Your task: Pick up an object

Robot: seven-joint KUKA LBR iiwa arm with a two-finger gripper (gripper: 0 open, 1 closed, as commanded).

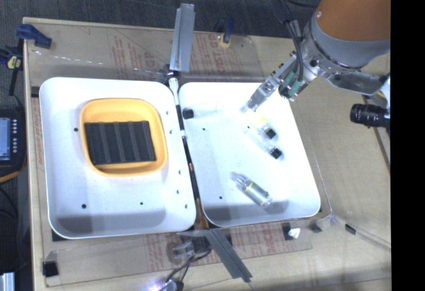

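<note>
1. The gripper (254,101) is seen over the far part of the right bin (302,150), up in the air. Nothing is seen between its tips. Whether it is apart or together cannot be told, because it is thin and shiny against the white.

2. Three small things are seen in the right bin. A clear bottle (253,190) is lying on its side near the front. Two little pieces with black ends (268,131) (275,153) are lying just below the gripper, near each other.

3. The yellow tray (121,139) is kept in the left bin (60,203), well apart from the arm.

4. The little pieces are likely to be tried first, since they are nearest.

5. A miss could be made easily. The pieces are tiny, so one may be pushed away and not caught.

6. Both pieces could be bumped at once, because they are near each other.

7. The bottle could be rolled away if it is touched from the side, since it is round.

8. The bin floor could be hit if the gripper is brought down too far.
</note>
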